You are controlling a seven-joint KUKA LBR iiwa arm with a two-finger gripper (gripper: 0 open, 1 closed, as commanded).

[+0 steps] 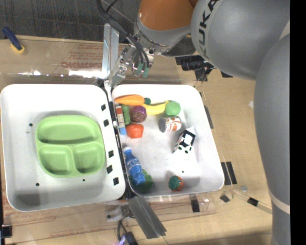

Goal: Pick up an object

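Overhead, fingers (134,65) state unclear; carrot (128,99) lies w/ long axis left-right in right bin (206,152).

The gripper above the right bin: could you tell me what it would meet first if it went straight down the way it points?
Probably the right bin's back rim, or the carrot just inside. The gripper hangs above that edge; depth is unclear.

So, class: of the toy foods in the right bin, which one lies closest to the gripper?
The orange carrot, lying along the right bin's top-left edge, directly below the gripper. The yellow banana and green ball sit further right.
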